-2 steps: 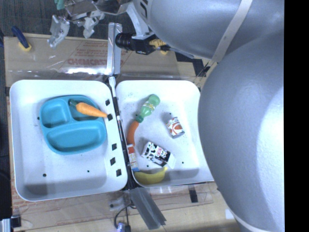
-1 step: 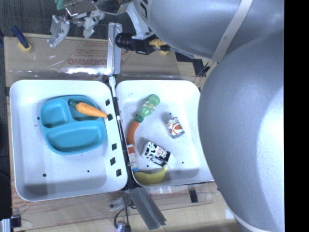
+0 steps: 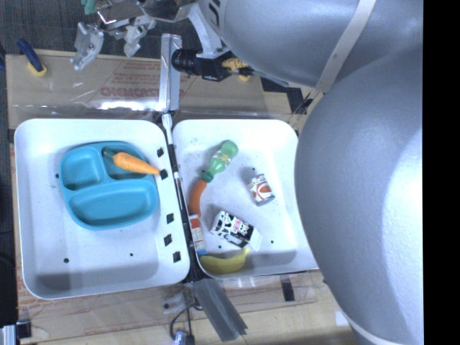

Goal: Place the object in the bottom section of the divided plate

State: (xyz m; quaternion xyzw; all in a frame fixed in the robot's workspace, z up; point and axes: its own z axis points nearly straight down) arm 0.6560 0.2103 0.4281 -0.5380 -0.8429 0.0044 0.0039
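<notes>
A blue divided plate lies in the left bin. An orange carrot rests in the plate's upper right section, its tip reaching over the rim. The large bottom section holds nothing. My gripper hangs above the bench beyond the far edge of the left bin, well away from the plate. Its pale fingers are spread apart with nothing between them.
The right bin holds a green-capped bottle, an orange tube, a small red and white can, a black and white packet and a banana. The big grey arm covers the right side.
</notes>
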